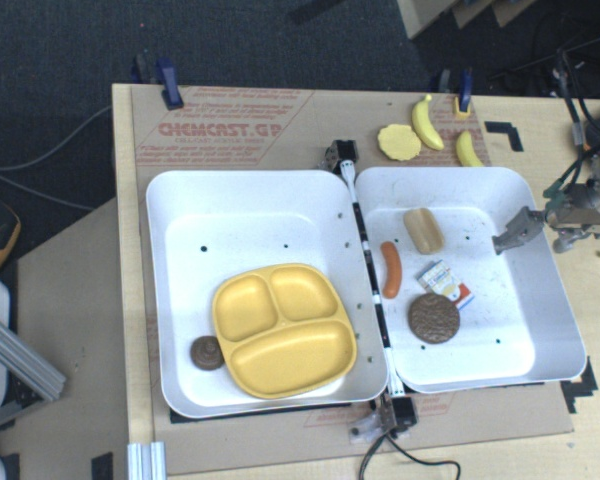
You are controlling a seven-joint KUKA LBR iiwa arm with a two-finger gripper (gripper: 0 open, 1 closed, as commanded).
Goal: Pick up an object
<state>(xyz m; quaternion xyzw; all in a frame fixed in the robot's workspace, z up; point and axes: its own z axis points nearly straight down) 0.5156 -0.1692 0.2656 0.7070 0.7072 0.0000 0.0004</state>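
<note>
- Entering at the frame's right edge, the gripper [525,230] is mostly cut off; seemingly spread, though I cannot tell.
- Brown round patty [435,319] lies flat in the right bin [540,353].

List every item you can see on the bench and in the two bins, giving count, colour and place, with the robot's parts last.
Bins: 2, white, side by side on bench.
Divided tray: 1, yellow, left bin.
Small cookie: 1, brown, left bin, beside tray.
Sausage: 1, orange-red, right bin.
Bread roll: 1, tan, right bin.
Packet: 1, white, red and blue, right bin.
Round patty: 1, dark brown, right bin.
Bananas: 2, yellow, bench behind right bin.
Round slice: 1, yellow, beside bananas.
Gripper: 1, grey, over right bin's right side.
</note>
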